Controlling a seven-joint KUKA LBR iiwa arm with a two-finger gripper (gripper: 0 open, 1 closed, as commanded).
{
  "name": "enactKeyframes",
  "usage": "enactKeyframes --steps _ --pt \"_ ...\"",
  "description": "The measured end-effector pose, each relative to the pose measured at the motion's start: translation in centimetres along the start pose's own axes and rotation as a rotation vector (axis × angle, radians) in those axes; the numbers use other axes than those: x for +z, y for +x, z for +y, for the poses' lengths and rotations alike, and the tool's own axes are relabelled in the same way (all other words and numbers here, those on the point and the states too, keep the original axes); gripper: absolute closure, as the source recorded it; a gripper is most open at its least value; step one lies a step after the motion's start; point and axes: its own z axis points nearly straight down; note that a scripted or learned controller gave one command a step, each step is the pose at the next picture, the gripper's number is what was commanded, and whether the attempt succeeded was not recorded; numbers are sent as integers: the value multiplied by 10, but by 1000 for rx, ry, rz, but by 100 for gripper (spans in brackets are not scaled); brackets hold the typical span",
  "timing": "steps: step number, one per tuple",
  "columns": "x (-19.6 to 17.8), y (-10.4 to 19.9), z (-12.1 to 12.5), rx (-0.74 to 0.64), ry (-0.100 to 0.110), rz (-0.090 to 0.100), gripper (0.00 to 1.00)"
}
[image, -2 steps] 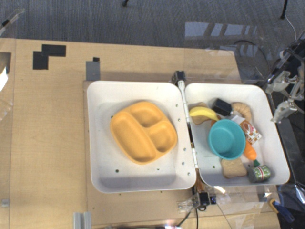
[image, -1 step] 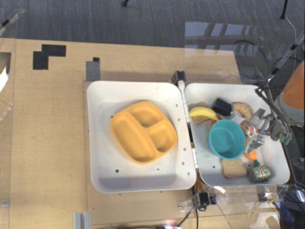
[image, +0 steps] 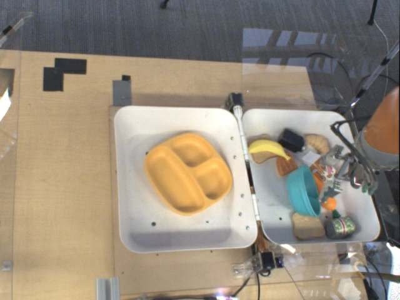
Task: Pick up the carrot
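- White plastic bins sit side by side on your wooden worktop [image: 62,186]; the left bin [image: 134,230] holds a yellow divided plate [image: 187,172] near its middle.
- You find the right bin [image: 272,224] crowded: a banana [image: 269,149] near its upper left, a black block [image: 291,140] just beside that, and a tan piece [image: 317,144] further right.
- You see a teal bowl [image: 303,191] tipped on its side in the middle, with a beige block [image: 307,226] and a green patterned ball [image: 340,227] along the near edge.
- Your arm enters from the right, and the end effector [image: 337,170] sits low over the right bin's clutter.
- You cannot tell how the end effector's grip stands; metal parts and clutter overlap there.
- You find the carrot [image: 329,201], a small orange shape, lying just right of the teal bowl and just below the end effector.
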Motion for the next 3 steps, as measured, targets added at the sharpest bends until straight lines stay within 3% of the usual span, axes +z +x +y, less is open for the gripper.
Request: enactKeyframes --steps 1,2,3 --pt "5 1 5 175 -8 -7 0" --pt "-13 -10 5 169 -8 -48 100" --pt "-11 -9 5 168 -7 -43 0"
